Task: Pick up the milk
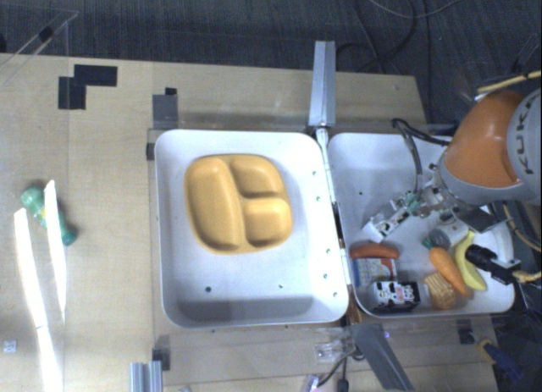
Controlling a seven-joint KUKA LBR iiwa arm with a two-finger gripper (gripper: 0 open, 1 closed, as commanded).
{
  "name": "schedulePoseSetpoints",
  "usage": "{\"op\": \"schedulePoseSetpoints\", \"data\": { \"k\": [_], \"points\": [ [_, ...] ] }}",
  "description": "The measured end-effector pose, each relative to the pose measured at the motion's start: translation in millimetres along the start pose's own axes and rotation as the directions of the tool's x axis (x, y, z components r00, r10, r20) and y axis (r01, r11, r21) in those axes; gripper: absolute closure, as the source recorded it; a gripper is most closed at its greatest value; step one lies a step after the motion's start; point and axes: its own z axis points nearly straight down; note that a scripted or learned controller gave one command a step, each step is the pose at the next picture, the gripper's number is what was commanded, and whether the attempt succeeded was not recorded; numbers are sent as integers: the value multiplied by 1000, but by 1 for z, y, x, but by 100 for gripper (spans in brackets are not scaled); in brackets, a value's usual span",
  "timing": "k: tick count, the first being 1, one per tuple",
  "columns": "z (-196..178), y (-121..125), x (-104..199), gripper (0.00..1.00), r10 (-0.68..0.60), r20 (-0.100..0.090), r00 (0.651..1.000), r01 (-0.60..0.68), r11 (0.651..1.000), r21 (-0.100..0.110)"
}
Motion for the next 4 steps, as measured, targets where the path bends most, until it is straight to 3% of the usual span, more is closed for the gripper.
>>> {"op": "schedulePoseSetpoints", "data": {
  "k": [1, 2, 3, 4],
  "points": [
    [2, 11, -20, 0, -89, -11, 996, 89, 996, 13],
    [-6, 30, -72, 0, -94, -13, 995, 95, 995, 31],
    [-38, 73, -55, 0, -165, -26, 986, 166, 985, 49],
    [-1, 40, -67, 0, -283, -17, 959, 284, 958, 28]
  ]
}}
